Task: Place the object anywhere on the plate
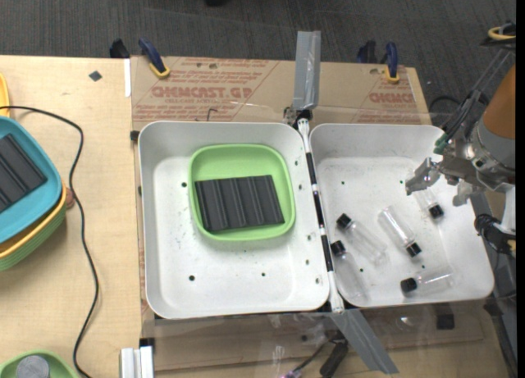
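The gripper (444,178) hangs over the right bin's (369,282) far right side, fingers spread and holding nothing. Clear vials with black caps (399,232) lie scattered on that bin's floor below. The green plate (242,163) sits in the left bin (164,278), a dark ribbed insert (238,202) on it.

A light green square plastic plate (241,202) carries a dark grey ribbed mat (239,202). The clear glass vials (397,229) have black caps, inside a white shallow bin (385,140).
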